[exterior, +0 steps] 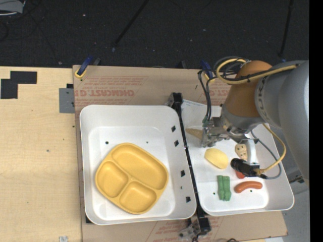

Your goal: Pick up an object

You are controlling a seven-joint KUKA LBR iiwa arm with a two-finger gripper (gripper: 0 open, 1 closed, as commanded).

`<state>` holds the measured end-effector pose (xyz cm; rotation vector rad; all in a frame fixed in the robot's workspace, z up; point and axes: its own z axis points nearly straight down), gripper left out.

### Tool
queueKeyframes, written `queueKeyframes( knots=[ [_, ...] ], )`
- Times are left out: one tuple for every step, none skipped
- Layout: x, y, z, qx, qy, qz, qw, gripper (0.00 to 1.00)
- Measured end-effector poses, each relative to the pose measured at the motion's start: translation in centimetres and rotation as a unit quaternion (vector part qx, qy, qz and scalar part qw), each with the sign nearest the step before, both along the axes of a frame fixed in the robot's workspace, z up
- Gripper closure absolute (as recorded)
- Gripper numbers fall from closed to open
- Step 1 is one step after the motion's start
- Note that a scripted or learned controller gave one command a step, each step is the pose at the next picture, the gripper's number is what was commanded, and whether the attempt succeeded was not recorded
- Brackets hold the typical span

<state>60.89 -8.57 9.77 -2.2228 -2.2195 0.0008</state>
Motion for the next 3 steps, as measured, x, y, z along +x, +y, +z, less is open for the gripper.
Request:
queueKeyframes(
  knots=[
    [0.5, 0.3, 4.3, -0.0001, -0.002, 0.000, 1.0000, 1.00],
    [1.6, 0.3, 9.5, -0.0002, -0.002, 0.000, 1.0000, 1.00],
    [1.6, 0.2, 10.4, 0.0000, 0.000, 0.000, 1.0000, 1.00]
  ],
)
